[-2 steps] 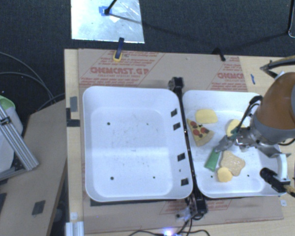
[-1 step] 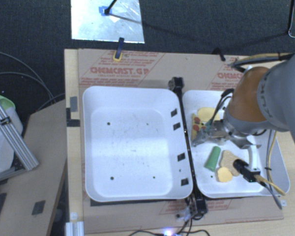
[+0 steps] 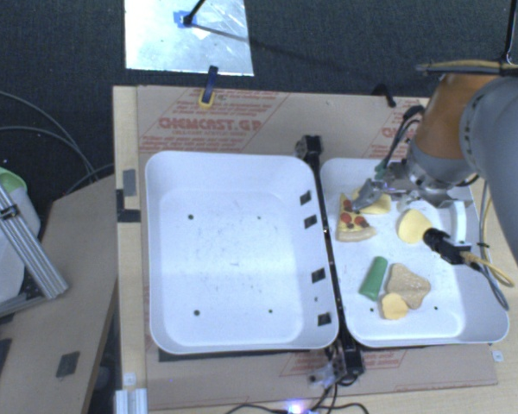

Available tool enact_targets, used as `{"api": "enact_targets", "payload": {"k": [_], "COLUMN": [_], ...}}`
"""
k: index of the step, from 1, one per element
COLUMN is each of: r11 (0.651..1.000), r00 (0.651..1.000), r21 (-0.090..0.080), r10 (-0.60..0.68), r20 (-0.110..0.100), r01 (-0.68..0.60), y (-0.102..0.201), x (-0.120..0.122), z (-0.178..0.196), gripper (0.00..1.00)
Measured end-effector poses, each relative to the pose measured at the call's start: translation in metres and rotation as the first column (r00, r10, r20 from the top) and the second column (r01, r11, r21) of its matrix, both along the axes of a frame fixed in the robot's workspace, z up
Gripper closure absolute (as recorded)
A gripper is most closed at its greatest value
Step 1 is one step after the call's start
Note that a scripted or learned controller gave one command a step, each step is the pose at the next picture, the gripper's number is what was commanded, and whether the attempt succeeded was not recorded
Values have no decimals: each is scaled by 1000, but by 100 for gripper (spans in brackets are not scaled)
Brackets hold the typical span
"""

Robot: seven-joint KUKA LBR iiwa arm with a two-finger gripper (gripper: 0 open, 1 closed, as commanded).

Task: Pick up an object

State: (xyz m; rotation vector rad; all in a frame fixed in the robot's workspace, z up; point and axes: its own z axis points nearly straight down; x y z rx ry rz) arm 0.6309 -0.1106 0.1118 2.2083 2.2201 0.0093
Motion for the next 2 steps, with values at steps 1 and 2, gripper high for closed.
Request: {"api": "enact_targets", "payload": {"k": [1, 2], "r11": [1000, 1000], "r00": [1000, 1000], "r21": [2, 5], "r10": [1, -8], "r20": [-3, -6], "r01": [-1, 8], "y": [7, -14], "x": [41, -12], "z": [23, -27], "gripper": [0, 0]}}
